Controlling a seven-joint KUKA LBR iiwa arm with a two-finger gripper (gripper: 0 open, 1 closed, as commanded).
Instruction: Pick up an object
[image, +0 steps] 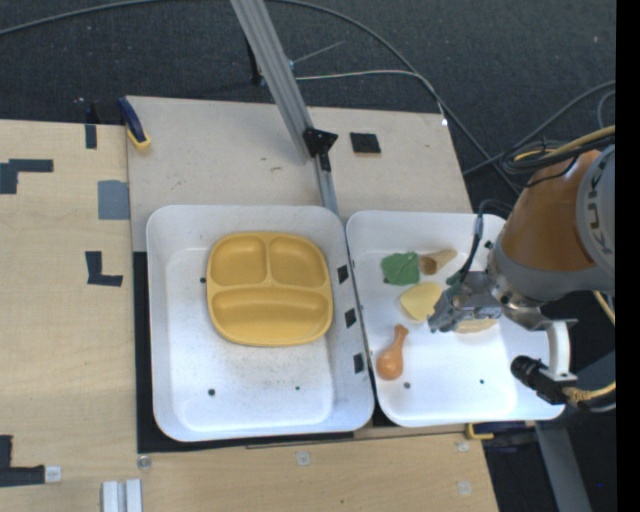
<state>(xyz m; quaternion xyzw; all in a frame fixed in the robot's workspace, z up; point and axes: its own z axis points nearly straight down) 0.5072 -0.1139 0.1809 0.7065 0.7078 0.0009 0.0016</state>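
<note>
a: any writing you can read?

b: only part of the maker's name on the arm (560, 225), large pale letters on the grey casing at the right edge, beside the orange band. i make out a "k" and a "u"; the rest is cut off. no labels on the bins or on the things in them.

a: where is the gripper?

b: the gripper (447, 312) is low in the right bin (440, 405), toward its middle, with the wrist leaning in from the right. its dark tip sits against the right edge of a pale yellow piece (420, 299). whether they touch i cannot tell.

a: fingers apart or together?

b: cannot tell. the tip is a small dark blur from this height, and i see nothing clearly between the fingers.

a: what else lies near it?

b: a green piece (401, 267) just above and left of the yellow one, a small tan piece (436, 262) beside the green one on its right, and an orange drumstick-shaped toy (391, 354) below and left of the gripper, near the bin's left wall. something pale shows under the wrist, mostly hidden.

a: and the left bin?

b: the left bin (180, 400) holds a yellow divided plate (269, 288) with three compartments, lying flat in the upper middle, well apart from the gripper.
</note>
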